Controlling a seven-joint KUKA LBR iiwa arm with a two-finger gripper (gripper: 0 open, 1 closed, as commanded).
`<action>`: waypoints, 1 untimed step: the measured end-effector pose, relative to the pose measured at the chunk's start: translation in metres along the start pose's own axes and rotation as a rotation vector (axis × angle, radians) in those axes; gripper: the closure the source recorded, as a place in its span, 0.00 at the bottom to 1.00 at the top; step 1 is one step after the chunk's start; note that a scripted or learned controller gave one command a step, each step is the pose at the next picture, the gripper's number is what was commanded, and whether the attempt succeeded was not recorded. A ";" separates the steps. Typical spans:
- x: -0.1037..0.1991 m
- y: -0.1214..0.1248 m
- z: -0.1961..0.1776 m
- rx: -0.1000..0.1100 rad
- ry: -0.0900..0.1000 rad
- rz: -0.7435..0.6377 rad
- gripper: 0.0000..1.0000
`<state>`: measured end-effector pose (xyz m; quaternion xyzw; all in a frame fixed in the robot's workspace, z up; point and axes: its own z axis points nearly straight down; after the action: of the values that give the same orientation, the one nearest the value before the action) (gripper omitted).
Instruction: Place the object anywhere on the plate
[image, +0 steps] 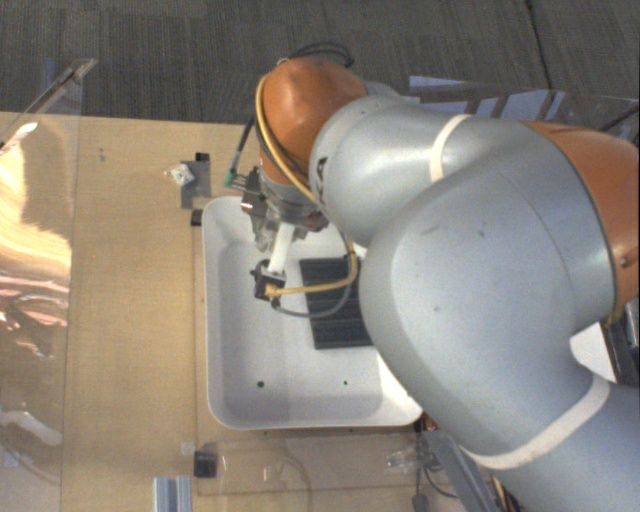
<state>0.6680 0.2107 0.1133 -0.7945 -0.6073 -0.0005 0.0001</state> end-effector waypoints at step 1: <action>0.010 -0.064 0.022 -0.008 0.008 0.115 1.00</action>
<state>0.6089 0.2368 0.0913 -0.8280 -0.5607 -0.0062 -0.0005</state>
